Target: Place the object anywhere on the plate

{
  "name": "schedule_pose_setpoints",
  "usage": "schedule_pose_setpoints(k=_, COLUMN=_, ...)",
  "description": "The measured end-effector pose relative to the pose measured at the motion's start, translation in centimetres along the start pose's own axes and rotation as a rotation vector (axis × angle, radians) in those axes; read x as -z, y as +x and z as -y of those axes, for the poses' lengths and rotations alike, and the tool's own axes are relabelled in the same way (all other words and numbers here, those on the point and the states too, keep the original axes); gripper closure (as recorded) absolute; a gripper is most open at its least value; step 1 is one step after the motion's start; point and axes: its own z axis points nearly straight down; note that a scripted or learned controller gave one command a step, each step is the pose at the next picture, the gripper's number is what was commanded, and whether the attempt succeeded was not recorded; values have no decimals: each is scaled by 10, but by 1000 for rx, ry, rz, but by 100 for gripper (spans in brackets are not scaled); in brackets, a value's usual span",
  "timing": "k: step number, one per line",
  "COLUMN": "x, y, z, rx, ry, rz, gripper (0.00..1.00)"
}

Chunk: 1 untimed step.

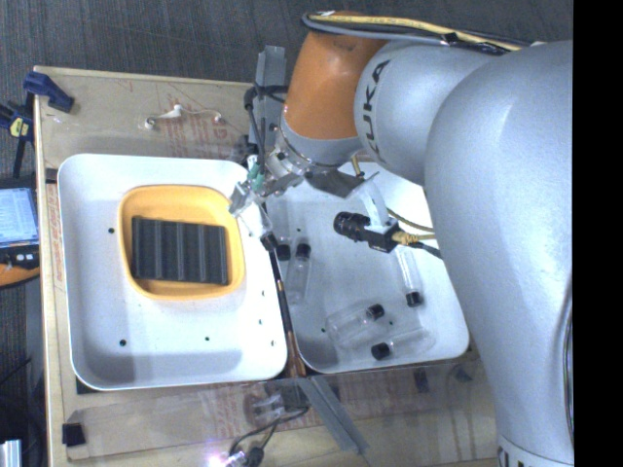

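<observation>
Camera view: L bin (97, 348) w/ yellow plate (175, 202), dark ridged block (181, 251) on it; pincer (255, 195) state unclear.

partial black lettering "KUKA" on the grey arm (458, 115), upside down

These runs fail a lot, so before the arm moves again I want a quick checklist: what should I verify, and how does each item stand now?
1. Plate in the left bin and reachable: ok, it lies flat in the bin's middle.
2. Plate free to receive: not ok, a dark ribbed block covers most of it.
3. Object between the gripper fingers: cannot tell, too small and cluttered.
4. Gripper position: not ok, it hangs over the seam between the bins, off the plate's right rim.
5. Objects left in the right bin: ok, several clear vials with black caps lie there.
</observation>
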Motion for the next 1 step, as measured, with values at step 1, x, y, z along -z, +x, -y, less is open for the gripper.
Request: schedule_pose_setpoints(k=1, x=0, y=0, z=0, rx=-1, ry=0, rz=0, gripper=0)
